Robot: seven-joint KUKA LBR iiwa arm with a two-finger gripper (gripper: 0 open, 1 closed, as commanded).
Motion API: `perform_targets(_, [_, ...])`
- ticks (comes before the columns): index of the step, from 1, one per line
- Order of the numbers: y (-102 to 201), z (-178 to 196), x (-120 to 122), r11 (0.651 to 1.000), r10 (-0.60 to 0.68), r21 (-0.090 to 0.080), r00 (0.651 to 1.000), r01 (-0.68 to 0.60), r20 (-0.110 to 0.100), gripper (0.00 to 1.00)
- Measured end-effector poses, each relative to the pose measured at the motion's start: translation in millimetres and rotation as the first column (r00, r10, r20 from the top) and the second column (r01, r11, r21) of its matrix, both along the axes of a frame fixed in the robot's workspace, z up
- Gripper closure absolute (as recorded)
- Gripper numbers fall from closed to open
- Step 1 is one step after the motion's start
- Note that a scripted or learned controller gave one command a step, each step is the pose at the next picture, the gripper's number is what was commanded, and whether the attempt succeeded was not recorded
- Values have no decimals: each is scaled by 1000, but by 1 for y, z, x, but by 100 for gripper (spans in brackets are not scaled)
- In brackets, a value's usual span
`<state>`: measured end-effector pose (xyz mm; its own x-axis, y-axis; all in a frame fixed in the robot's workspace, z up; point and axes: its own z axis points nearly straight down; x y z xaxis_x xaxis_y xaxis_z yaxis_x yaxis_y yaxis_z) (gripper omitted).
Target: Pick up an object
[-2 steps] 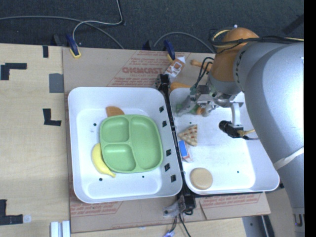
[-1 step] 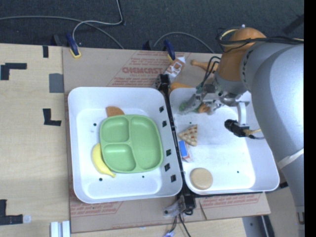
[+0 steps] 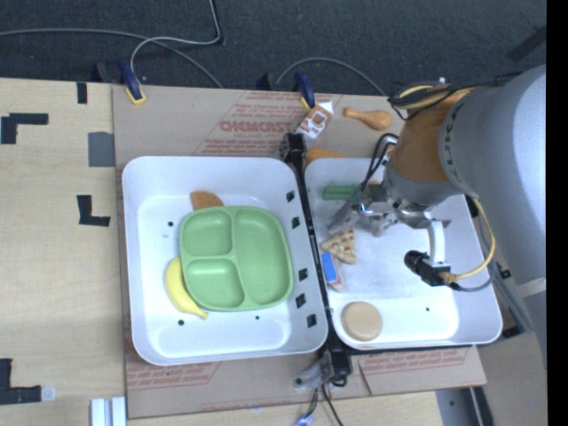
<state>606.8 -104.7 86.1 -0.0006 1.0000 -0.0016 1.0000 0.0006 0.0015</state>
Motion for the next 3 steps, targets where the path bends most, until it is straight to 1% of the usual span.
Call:
perform_targets(1, [11, -2, 60, 1000, 0, 2, 1000, 0, -9, 0])
perform_targets(2, [5, -1, 60, 1000, 1, 4, 1000, -1, -10, 0])
perform_targets(3, [7, 0, -20, 1000, 0, 1, 1000, 0, -1, 0])
